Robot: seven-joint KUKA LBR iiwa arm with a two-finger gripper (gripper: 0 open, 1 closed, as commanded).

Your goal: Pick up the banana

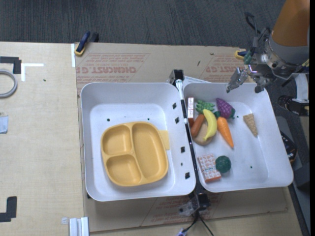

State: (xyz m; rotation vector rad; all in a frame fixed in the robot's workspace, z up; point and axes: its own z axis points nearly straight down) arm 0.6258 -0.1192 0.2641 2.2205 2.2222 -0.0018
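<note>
The banana [210,124] lies in the right bin [261,171], in the cluster of toy food near that bin's left wall. Its long axis runs roughly up and down your view: one tip points toward the far end of the bin, and the body curves down to its near end, bowing toward the right. You see it resting over a brown, rounded piece [203,138] at its lower end. Just to its left sits an orange-red sausage-like piece [197,125], and just to its right lies the carrot [225,132], slanted with its tip toward the near right. Beyond the banana's far tip you find something leafy green [204,105] and a purple bunch of grapes [224,107]. A waffle cone [251,124] lies apart to the right, and nearer you sit a small printed box [208,167] and a dark green ball [223,163].

The left bin [93,181] holds a yellow divided plate [134,153].

The gripper [244,77] hangs above the far edge of the right bin, well apart from the banana. Nothing sits between its fingers, though you cannot tell at this size whether they are spread or closed. Both bins rest on cardboard [118,65] on the tabletop [39,156].
</note>
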